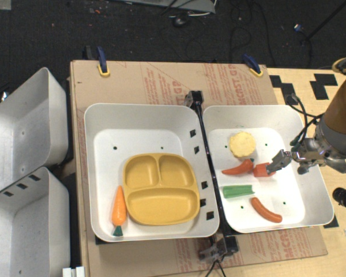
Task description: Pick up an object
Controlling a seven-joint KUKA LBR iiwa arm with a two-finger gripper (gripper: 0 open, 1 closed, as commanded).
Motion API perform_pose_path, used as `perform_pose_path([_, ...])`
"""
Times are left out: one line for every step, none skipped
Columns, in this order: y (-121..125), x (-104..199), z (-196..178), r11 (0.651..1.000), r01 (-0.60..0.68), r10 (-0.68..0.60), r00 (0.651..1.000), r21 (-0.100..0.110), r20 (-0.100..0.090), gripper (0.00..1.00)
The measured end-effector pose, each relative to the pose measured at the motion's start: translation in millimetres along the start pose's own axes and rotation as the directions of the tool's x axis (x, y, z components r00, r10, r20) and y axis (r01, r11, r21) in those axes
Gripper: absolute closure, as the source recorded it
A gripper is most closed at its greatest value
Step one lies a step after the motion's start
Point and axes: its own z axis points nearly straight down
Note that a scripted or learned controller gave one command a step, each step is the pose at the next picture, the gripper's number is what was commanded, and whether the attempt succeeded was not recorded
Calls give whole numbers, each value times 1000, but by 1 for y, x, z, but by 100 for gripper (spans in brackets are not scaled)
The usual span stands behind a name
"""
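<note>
At the bottom of the frame I see the counter (pixel 161 253), its cardboard sheet clamped at the top so the bins stay put. The left bin (pixel 98 154) carries a yellow divided plate (pixel 160 188) with a carrot (pixel 119 208) lying along its left edge. In the right bin (pixel 311 206) the candidates lie apart, which should ease a grasp: a pale yellow lump (pixel 242 144), a green piece (pixel 237 191), a sausage (pixel 266 210), a red pepper (pixel 239 168). My claw (pixel 272 166), at centre right, seems closed on a small red piece (pixel 262 169) beside the pepper.
</note>
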Motion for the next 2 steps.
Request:
perform_pose_path([2, 0, -3, 1000, 2, -2, 1000, -7, 2, 0])
perform_pose_path([0, -6, 58, 1000, -1, 1, 1000, -2, 1, 0])
